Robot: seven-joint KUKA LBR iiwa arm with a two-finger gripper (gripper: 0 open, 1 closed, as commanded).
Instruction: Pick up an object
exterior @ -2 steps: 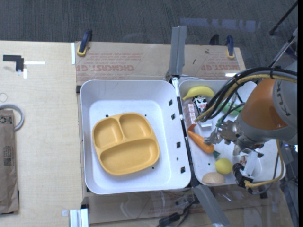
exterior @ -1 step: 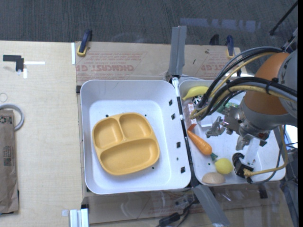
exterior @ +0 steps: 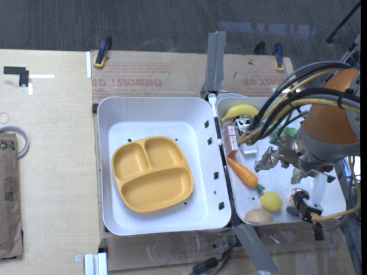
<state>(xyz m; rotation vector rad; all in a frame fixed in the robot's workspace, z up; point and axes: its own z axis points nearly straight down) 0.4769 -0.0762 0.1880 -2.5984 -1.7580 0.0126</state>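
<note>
The right bin (exterior: 279,181) holds a yellow banana (exterior: 241,111) at its far left corner, with a black-and-white item (exterior: 243,121) just below it. A brown wrapped bar (exterior: 231,139) lies along the left wall. Nearer the front are an orange carrot (exterior: 242,173), a lemon (exterior: 271,201) and a beige egg-shaped thing (exterior: 258,215). My gripper (exterior: 268,160) hangs over the middle of this bin, right of the carrot and above the lemon. Nothing shows in its grasp. A green thing (exterior: 288,133) peeks out behind the cables.
The left bin (exterior: 149,116) holds a yellow divided plate (exterior: 152,173). A grey divider bar (exterior: 215,62) stands between the bins at the back. The arm and its cables cover the right bin's right half. A brown paper bag (exterior: 10,193) lies on the bench at far left.
</note>
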